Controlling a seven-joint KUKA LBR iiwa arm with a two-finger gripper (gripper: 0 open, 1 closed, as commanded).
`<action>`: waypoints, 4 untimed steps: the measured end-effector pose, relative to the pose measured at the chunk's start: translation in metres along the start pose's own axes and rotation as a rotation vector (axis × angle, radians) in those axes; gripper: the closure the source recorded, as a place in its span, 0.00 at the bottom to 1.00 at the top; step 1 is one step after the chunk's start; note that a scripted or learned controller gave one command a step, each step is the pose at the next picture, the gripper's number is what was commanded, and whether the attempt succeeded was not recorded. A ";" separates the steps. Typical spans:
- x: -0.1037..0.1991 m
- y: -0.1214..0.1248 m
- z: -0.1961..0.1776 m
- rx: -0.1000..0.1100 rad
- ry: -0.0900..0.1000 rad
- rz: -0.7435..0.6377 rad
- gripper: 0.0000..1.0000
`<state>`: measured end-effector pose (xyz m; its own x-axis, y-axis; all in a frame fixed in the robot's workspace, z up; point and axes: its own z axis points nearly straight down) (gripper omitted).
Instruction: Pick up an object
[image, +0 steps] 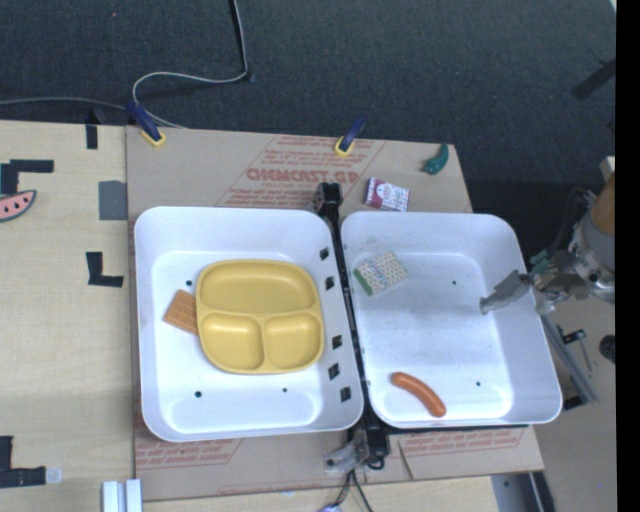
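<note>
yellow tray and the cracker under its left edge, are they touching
Touching. In the camera view the yellow tray overlaps the cracker, whose right side disappears beneath the tray's left rim with no gap between them in the left bin.

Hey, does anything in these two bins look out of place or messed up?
Nothing spilled or broken. The yellow divided plate in the left bin sits partly on top of a tan cracker-like piece, covering its right side. In the right bin, the sausage and small packet lie loose.
</note>
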<state>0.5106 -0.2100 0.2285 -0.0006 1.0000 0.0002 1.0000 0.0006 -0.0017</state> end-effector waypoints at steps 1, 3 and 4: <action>0.028 -0.004 0.135 0.001 0.001 -0.001 0.00; 0.115 -0.025 0.142 -0.008 -0.002 0.000 0.00; 0.110 0.067 0.142 -0.008 -0.002 -0.001 0.00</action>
<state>0.5775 -0.1000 0.0863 -0.0016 1.0000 -0.0023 1.0000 0.0017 0.0062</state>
